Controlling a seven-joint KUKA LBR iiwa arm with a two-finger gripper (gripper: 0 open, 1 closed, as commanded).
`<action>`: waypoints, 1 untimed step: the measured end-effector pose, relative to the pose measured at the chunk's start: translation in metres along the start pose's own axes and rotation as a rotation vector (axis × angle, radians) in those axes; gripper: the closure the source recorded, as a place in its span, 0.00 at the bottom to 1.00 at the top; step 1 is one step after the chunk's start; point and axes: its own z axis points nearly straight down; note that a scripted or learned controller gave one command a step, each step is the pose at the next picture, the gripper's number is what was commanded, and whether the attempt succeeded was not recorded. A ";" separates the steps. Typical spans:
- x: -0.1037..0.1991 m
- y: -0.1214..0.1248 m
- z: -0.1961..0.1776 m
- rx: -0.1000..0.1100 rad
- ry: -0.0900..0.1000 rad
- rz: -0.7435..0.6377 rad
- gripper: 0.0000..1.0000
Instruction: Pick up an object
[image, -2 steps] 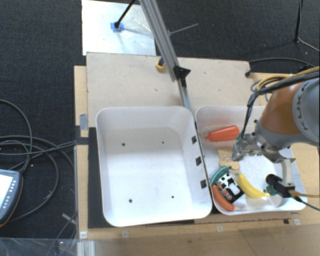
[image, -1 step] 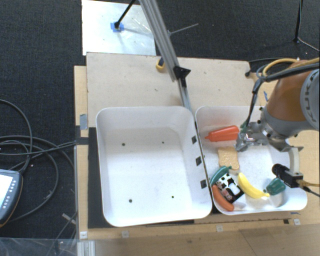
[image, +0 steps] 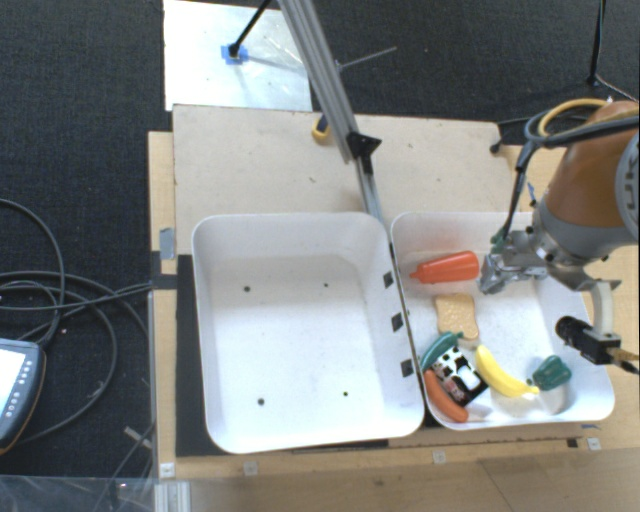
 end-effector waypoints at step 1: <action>0.064 -0.002 -0.007 0.003 0.004 -0.007 1.00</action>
